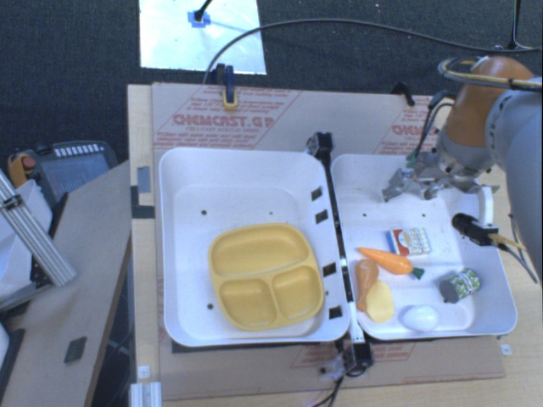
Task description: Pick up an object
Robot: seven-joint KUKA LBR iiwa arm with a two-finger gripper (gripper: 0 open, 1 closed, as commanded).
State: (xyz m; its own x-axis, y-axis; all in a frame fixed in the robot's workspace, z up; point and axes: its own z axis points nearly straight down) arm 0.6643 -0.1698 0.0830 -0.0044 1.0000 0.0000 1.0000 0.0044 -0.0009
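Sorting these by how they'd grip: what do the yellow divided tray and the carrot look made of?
Yellow tray: apparently moulded plastic, smooth and matte to slightly glossy, with rounded, evenly formed compartments. Carrot: probably a plastic toy, judging by its uniform orange colour and smooth surface, though that's uncertain from here.

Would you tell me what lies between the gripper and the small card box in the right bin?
In the camera view, bare white bin floor separates the gripper from the small card box; the carrot lies beyond the box.
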